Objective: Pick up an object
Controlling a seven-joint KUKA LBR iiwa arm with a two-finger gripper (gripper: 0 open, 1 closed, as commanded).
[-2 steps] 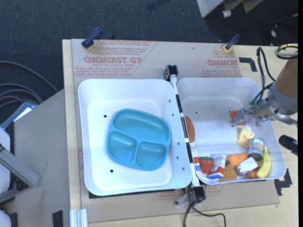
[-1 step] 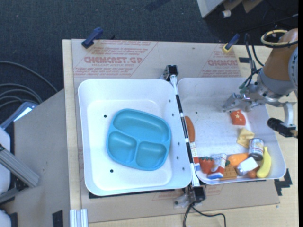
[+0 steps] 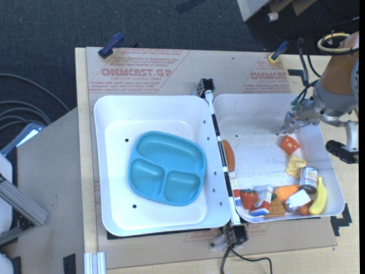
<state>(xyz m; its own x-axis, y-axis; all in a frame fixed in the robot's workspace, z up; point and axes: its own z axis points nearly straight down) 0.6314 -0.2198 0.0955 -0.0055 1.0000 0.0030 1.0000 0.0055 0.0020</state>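
White plastic bins sit side by side on a brown surface [image 3: 171,67]. The left bin [image 3: 108,153] holds a blue divided plate [image 3: 166,168]. The right bin [image 3: 251,113] holds the pickable things, mostly heaped along its near edge: a banana [image 3: 320,196], a small can [image 3: 308,178], a carrot [image 3: 283,192], a strawberry [image 3: 247,198] and a sausage [image 3: 228,154] by the dividing wall. A small orange-red object [image 3: 289,145] lies apart, farther back. The grey arm reaches in from the right, its tool [image 3: 297,120] low over the bin just behind that orange-red object. Whether the tool is apart or together cannot be told, and nothing visibly sits in it. Judging by this, the pick is not yet done; grasp and lift remain.
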